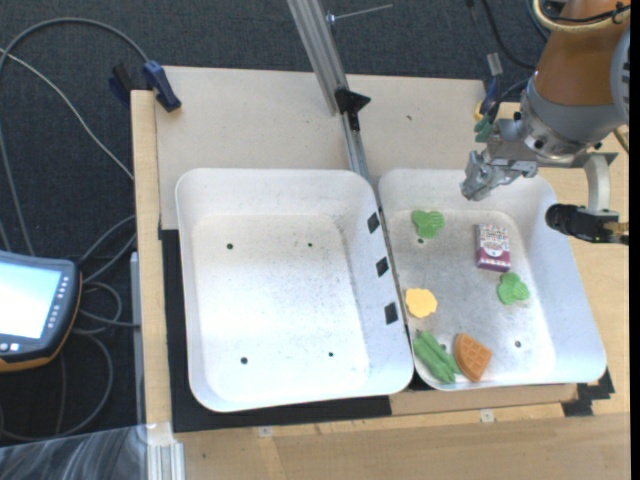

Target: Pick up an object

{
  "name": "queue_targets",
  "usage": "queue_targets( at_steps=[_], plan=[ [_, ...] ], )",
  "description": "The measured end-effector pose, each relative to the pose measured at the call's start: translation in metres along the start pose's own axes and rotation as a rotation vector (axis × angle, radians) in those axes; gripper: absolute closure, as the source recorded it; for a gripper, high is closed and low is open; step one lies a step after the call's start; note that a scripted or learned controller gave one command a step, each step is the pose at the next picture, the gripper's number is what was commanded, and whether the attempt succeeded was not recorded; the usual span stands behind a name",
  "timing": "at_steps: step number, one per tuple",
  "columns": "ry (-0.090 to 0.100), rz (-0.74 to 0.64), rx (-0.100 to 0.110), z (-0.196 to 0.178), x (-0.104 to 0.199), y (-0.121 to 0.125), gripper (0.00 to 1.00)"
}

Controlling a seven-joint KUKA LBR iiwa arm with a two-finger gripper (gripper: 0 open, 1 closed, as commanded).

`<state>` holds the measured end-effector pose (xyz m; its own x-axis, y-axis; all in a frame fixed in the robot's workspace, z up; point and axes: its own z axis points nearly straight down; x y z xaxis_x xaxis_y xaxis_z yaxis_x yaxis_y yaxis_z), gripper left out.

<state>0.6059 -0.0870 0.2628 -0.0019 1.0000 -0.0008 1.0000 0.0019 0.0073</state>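
My gripper point(480, 183) hangs above the far edge of the right bin point(560, 298), with nothing seen between its fingers. Inside that bin lie a green leafy piece point(428, 224) at the back left, a small purple and white box point(493, 247) just below the gripper, another green piece point(513, 289) to the right, a yellow piece point(421, 303) near the left wall, a long green piece point(434, 356) and an orange wedge point(472, 356) at the front.
The left bin point(200, 288) lies beside the right one, split from it by a ridge with black clips point(382, 265). A metal rail point(320, 48) slants down to the bins from the back. A blue clamp point(160, 83) grips the bench's far left corner.
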Motion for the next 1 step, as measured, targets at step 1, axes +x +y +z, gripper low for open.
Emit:
queue_targets(
  at_steps=[1],
  plan=[
    [0.004, -0.005, 0.01, 0.0133, 0.0569, -0.0083, 1.0]
  ],
)
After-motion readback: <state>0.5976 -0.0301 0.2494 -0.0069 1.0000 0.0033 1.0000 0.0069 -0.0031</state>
